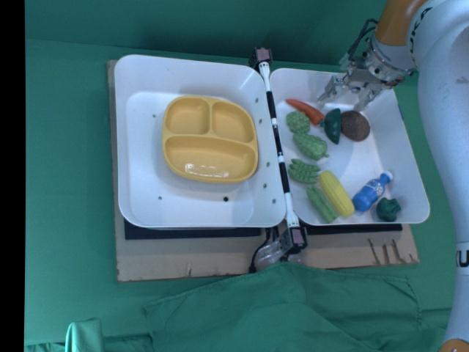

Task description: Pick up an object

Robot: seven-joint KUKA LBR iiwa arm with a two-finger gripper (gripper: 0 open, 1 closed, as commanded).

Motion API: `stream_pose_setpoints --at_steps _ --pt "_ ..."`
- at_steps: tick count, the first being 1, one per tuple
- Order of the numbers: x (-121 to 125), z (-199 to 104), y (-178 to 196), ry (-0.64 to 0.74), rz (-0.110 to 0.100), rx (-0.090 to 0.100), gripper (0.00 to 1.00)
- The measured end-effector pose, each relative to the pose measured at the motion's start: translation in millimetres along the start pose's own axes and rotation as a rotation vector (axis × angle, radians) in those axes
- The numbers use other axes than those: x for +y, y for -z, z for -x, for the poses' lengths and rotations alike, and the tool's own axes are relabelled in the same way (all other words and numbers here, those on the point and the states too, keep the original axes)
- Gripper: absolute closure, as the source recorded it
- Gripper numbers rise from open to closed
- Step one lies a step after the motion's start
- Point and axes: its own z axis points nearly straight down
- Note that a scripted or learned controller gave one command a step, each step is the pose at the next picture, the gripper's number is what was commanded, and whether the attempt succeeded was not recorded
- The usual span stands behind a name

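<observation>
The gripper [343,94] hangs spread open, holding nothing, just above a round, dull brown fruit [355,125] in the right bin [407,169].

Claw [344,94]: over the far edge of the right bin [410,160], fingers spread.
Just below claw: round fruit [355,125], with dark vegetable [333,125] touching its left.
Left of claw: carrot [305,110], then leafy pieces [310,146].
Well below claw: corn [336,193], bottle [371,191], possibly broccoli [388,209].
Far left: divided plate [210,138] in left bin [146,189].
</observation>
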Motion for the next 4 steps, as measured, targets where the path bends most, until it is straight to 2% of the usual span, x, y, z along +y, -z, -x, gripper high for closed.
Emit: stream_pose_setpoints --at_steps 1,3,4 --pt "0.6 6.2 -0.5 0.003 -0.002 0.011 0.0" --pt "1.2 9.5 -0.4 0.006 -0.003 0.016 0.0" --pt "-0.2 -6.9 -0.4 0.0 0.0 -0.001 0.0"
